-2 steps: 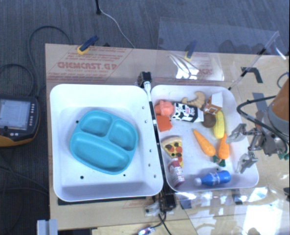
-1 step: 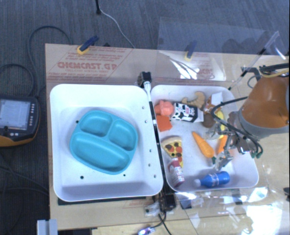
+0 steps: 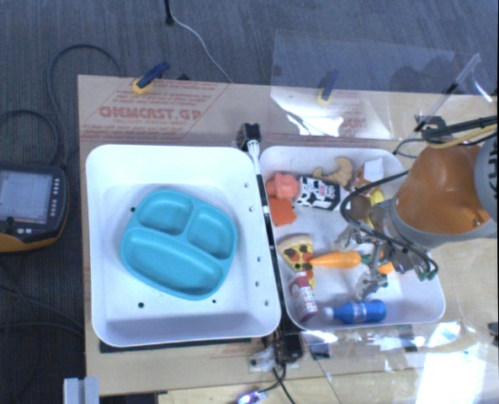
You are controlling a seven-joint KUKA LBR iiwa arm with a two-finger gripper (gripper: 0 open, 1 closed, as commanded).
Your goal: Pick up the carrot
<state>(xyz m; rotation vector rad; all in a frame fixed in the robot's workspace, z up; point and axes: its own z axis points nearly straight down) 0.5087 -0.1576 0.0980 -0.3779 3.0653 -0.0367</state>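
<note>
Leftmost, off the table (image 3: 148, 99), a pendant (image 3: 20, 204) on the carpet. Next, the left bin (image 3: 98, 251) with a blue divided tray (image 3: 180, 241) lying flat in it. Then the right bin (image 3: 426, 305), crowded: red-orange toy (image 3: 281, 199) and cow-patterned block (image 3: 318, 194) toward the far side, pizza slice (image 3: 296, 252) and small bottle (image 3: 303, 297) by the left wall, blue bottle (image 3: 360, 312) at the near edge. Carrot (image 3: 337, 260) lying flat near the bin's middle, long axis across, just right of the pizza slice and touching or nearly touching it. Further right, pincer (image 3: 372, 269) hanging low by the carrot's right end; too tangled with wrist hardware and cabling to tell how far apart the tips stand, and nothing seen held. Probably a light, stiff plastic toy with a smooth, tapering, somewhat slippery skin; best taken across the thicker middle, tips straddling the narrow width, away from the pizza slice.
</note>
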